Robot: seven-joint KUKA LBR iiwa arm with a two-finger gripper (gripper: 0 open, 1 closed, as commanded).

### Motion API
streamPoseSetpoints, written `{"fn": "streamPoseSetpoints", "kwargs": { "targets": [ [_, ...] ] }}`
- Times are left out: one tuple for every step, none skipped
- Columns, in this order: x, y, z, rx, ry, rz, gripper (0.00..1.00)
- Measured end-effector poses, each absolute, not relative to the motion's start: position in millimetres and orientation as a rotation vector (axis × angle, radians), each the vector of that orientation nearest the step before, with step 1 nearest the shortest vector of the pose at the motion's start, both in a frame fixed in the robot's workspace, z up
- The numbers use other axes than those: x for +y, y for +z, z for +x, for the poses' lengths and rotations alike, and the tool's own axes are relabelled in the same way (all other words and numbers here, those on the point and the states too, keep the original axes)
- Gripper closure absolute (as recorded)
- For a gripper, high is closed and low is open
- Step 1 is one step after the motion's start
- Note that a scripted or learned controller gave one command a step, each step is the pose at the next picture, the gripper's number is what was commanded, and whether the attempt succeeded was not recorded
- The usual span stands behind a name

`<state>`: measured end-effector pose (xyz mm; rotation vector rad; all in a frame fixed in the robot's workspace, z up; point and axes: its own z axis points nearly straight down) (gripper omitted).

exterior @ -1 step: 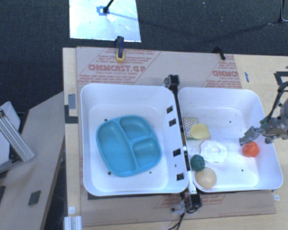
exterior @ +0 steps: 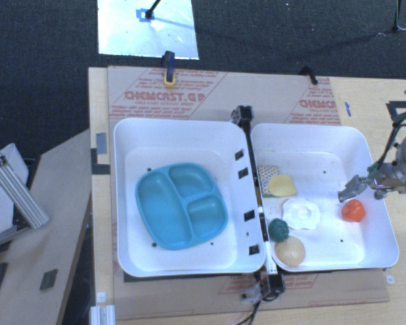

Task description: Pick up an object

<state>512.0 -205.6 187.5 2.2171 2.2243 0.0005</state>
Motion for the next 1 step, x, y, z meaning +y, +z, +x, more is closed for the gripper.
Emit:
{"fn": "streamPoseSetpoints", "kwargs": {
  "targets": [
    [-204.9,126.2,506.2,2.225,-0.003,2.222,0.0]
  ]
}}
